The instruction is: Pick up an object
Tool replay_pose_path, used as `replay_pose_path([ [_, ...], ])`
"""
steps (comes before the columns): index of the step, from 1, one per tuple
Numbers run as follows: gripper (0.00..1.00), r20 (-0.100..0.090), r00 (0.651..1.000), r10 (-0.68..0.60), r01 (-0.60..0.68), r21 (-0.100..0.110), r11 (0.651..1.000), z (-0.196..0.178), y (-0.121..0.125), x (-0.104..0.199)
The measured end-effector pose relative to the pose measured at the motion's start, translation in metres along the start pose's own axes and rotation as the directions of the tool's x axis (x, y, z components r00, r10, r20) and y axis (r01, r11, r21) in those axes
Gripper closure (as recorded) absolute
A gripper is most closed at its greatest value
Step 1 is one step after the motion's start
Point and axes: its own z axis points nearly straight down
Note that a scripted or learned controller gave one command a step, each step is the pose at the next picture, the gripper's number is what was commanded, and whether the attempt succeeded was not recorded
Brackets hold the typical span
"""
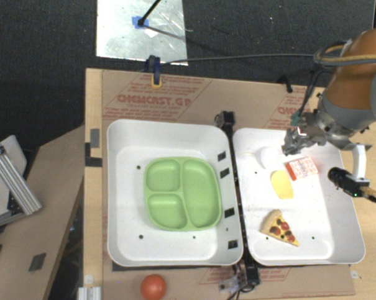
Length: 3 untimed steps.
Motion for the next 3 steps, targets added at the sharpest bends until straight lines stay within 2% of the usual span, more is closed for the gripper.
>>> replay_pose_path([
  [1, 1.00, -0.002, 1.000, -0.003, 0.003, 0.007, 1.000, 0.007, -0.011, 0.042],
  [2, 1.00, -0.003, 1.000, -0.006, 0.006, 0.006, 1.000, -0.002, -0.023, 0.095],
  [3, 1.00, -0.003, 1.000, -0.006, 0.006, 0.008, 1.000, 0.012, -0.038, 0.149],
])
